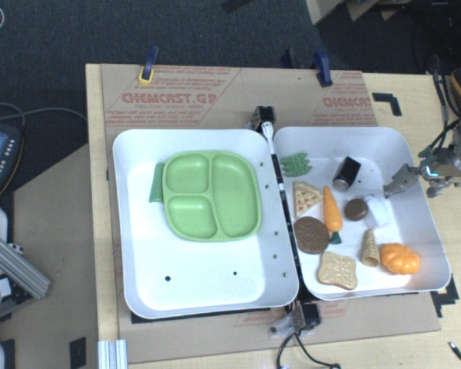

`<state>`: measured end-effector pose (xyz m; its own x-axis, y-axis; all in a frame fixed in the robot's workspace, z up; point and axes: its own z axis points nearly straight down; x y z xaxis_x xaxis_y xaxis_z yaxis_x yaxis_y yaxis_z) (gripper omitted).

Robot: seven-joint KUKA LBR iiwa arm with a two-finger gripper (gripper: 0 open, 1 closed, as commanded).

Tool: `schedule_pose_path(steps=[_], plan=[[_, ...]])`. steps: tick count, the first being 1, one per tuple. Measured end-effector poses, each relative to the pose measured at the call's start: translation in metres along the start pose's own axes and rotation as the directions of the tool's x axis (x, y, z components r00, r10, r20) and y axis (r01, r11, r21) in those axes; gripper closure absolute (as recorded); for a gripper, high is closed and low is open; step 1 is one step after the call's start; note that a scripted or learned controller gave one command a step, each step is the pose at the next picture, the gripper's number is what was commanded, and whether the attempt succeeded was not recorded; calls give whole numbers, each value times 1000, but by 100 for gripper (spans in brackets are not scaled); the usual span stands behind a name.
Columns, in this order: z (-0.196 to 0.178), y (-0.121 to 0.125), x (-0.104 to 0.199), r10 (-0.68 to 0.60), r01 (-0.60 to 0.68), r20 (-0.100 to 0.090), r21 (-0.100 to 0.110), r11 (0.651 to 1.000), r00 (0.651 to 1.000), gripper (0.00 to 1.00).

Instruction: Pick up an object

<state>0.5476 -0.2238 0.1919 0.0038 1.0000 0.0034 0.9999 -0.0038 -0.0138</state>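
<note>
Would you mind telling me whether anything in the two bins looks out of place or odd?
Only slightly: the green divided plate in the left bin lies askew over a darker green piece poking out at its left edge. The toy foods in the right bin lie loosely scattered, none spilled.

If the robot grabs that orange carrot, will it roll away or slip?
The carrot looks smooth and tapered, so it may slip out of a pinch near its thin tip. Its rounded body could roll sideways if nudged, though the cracker slice and brown cookie beside it might stop it. It appears stiff, probably plastic.
</note>
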Motion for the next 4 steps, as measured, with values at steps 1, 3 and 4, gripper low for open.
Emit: schedule_pose_path(steps=[1,3,4], plan=[[-8,3,0,-4,4,4,-14,1000,1000,0],[81,15,5,-5,5,12,-40,999,1000,0],[73,14,5,-4,5,12,-37,999,1000,100]])
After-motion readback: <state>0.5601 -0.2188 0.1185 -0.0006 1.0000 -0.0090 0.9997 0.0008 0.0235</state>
